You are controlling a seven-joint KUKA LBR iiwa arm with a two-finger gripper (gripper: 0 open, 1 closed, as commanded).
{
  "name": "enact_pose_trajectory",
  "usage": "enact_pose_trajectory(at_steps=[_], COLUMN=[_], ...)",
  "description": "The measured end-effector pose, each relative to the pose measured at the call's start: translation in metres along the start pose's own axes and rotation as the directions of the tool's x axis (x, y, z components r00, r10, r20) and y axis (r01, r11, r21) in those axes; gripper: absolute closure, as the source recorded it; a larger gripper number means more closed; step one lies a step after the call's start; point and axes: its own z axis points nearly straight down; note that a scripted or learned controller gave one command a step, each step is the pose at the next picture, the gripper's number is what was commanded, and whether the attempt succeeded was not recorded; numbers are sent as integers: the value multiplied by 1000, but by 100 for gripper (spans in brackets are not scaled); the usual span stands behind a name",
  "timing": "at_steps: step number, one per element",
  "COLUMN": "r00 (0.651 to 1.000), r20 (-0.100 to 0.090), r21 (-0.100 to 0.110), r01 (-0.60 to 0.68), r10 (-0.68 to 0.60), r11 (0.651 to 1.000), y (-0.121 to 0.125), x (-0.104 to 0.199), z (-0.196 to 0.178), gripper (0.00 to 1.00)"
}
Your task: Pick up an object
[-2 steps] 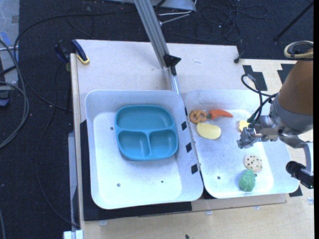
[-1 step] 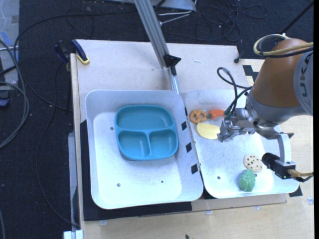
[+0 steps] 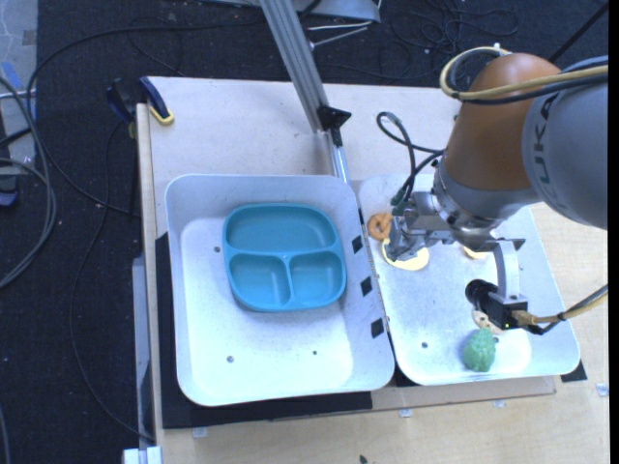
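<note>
Now, gripper (image 3: pixel 411 243): low over the right bin's (image 3: pixel 435 356) far left corner; how wide it stands cannot be told.
Touching: a pale yellow disc (image 3: pixel 410 260) and an orange piece (image 3: pixel 378 225) lie right beside it.
Green lump (image 3: pixel 479 350): near front edge, well apart.
Left bin (image 3: pixel 193 259): blue divided plate (image 3: pixel 285 257).
Writing: "UK" on the arm (image 3: pixel 542 133).

The blue divided tray (image 3: pixel 285 257) looked like smooth moulded plastic with a soft sheen. Both white bins (image 3: pixel 261 361) appeared plastic too, their floors faintly speckled and matt, the rims smoother. The bench top (image 3: pixel 242 129) was a pale, flat, matt board. The slanted pole (image 3: pixel 295 51) looked like ribbed, satin-finished metal. The arm's orange band (image 3: pixel 493 129) was glossy, catching highlights, and its grey shell (image 3: pixel 580 153) smooth and semi-gloss. The green object (image 3: pixel 479 350) looked rough and fuzzy. The floor (image 3: pixel 68 288) seemed dark, coarse carpet.
</note>
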Motion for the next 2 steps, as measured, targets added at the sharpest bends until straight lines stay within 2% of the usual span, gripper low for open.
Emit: enact_pose_trajectory(at_steps=[1,2], r00=[1000,1000], r20=[1,0], r21=[1,1], r01=[-1,-1], r10=[1,1], r11=[1000,1000], y=[21,42], x=[53,93], z=[10,14], gripper=[100,100])
